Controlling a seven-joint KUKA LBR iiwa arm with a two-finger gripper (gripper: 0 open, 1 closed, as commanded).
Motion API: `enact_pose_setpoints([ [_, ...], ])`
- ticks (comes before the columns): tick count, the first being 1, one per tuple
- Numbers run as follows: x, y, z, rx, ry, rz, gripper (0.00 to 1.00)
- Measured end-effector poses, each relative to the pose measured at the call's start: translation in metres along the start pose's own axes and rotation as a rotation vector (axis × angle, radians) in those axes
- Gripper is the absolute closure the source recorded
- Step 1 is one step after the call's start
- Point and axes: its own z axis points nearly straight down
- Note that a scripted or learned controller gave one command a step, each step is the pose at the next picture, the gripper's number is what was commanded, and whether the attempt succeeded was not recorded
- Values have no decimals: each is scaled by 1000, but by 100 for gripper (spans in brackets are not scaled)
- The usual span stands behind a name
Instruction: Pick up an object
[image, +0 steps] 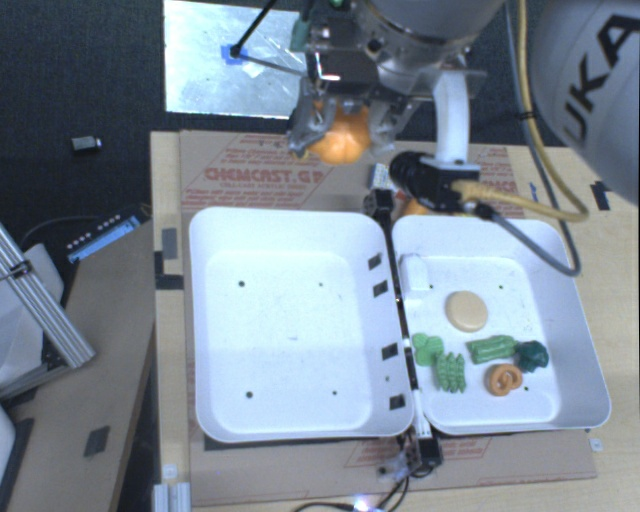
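Observation:
My gripper (341, 128) hangs high above the back edge of the bins, near the top middle of the camera view. An orange round object (340, 141) sits between its two fingers, held well above the bench. In the right bin (570, 290) lie a beige disc (466, 310), a light green round piece (428, 348), a green ridged piece (450, 372), a green oblong piece (491, 348), a dark green lump (531, 354) and an orange-brown ring-shaped piece (503, 379).
The left bin (215, 240) stands beside the right one, joined at a black-clipped seam. A yellow hose (520, 203) and grey cable run from the arm across the right bin's back corner. A cardboard sheet (250, 170) lies under the bins.

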Motion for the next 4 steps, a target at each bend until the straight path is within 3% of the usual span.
enact_pose_setpoints([
  [1,15,-59,2,9,0,-9,100],
  [2,-54,23,4,5,-4,6,100],
  [3,-15,-33,2,9,0,-10,100],
  [4,16,-62,2,9,0,-9,100],
])
